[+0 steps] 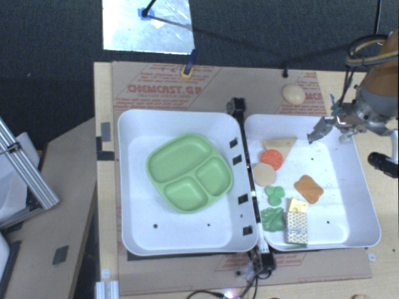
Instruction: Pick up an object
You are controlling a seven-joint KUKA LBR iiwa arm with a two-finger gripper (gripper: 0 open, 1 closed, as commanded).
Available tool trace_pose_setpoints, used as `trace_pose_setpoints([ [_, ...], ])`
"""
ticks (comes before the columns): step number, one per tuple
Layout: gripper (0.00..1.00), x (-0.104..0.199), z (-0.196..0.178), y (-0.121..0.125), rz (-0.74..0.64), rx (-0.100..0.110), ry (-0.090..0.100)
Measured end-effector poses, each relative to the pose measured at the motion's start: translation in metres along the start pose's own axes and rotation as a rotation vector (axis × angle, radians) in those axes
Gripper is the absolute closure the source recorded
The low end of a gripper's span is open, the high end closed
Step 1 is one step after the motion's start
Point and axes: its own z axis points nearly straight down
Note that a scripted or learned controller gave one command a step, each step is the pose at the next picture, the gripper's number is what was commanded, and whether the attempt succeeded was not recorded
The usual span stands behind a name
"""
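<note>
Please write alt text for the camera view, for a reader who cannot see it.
A gripper hangs over the right white bin, which holds small toy foods. The left white bin holds a green divided plate.

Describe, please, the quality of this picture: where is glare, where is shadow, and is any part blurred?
In the camera view, glare washes out the shiny sheet at the top; light on the two white bins is even, with soft shadows under their rims; the green divided plate and the food pieces are fairly sharp; the gripper at the right looks slightly blurred, its fingers hard to make out.
</note>
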Motion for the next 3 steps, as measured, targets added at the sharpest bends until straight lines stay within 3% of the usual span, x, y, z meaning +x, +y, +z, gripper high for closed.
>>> trace_pose_setpoints([
  [2, 0.00, 0.000, 0.091, 0.002, -0.001, 0.000, 0.000],
  [3, 1.00, -0.001, 0.078, 0.003, -0.001, -0.005, -0.001],
])
